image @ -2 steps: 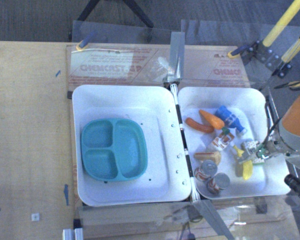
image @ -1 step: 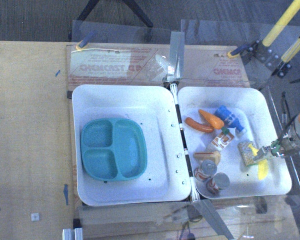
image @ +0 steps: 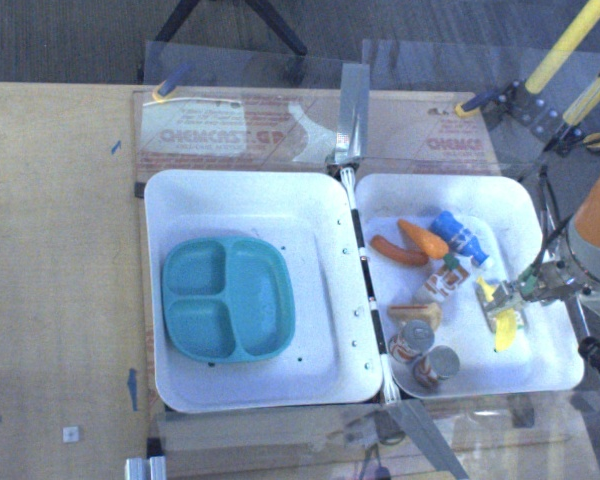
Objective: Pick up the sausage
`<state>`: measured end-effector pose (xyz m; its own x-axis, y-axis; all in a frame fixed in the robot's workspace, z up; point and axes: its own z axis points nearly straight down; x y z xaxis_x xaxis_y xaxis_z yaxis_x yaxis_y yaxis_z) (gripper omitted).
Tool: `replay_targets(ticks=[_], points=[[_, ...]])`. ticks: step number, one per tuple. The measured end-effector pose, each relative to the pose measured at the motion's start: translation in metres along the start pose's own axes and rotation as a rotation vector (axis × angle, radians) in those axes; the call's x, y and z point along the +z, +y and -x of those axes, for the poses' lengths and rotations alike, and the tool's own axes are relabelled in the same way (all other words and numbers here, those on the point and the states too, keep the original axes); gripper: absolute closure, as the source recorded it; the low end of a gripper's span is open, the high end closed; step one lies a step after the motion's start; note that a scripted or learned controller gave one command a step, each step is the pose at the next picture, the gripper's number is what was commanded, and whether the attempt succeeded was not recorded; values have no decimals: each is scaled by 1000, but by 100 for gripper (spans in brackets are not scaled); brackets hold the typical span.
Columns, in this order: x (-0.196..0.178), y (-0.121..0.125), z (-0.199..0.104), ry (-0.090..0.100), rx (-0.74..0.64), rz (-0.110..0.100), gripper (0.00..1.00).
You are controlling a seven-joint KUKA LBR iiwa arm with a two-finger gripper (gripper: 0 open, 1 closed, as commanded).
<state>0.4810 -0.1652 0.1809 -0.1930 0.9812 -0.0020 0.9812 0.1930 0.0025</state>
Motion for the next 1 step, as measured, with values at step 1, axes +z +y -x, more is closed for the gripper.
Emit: replay_targets(ticks=[1], points=[[-8, -7, 31, -1, 8, 0, 100]])
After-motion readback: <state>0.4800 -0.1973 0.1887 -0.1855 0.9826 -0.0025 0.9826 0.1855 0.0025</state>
